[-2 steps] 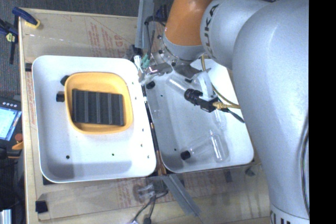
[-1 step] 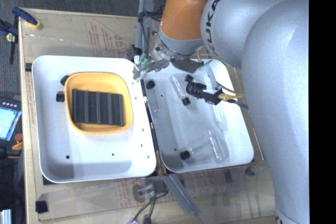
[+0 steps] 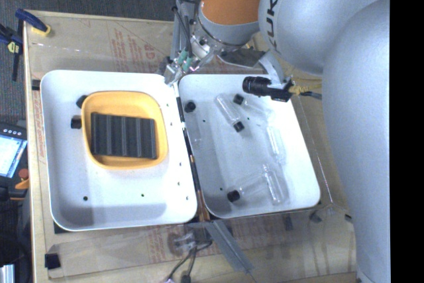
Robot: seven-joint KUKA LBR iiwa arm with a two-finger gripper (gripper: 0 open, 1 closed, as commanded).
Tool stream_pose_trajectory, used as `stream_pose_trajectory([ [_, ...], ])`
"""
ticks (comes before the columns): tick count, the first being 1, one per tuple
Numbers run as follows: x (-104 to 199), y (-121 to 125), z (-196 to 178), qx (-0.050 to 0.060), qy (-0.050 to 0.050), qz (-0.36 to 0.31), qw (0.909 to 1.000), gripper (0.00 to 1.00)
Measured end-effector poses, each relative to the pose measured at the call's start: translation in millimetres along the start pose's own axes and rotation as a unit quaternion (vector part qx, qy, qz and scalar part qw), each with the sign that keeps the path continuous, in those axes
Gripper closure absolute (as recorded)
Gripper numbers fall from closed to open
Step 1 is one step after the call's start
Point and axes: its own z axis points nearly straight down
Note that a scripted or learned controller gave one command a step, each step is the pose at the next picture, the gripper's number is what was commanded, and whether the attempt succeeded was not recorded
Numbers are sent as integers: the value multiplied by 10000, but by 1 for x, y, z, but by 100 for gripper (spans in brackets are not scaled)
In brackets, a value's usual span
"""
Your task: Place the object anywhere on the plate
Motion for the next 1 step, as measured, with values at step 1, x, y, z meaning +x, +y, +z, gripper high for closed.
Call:
stream_pose_trajectory([
  [1,0,0,0,2,-2,0,10000,0],
])
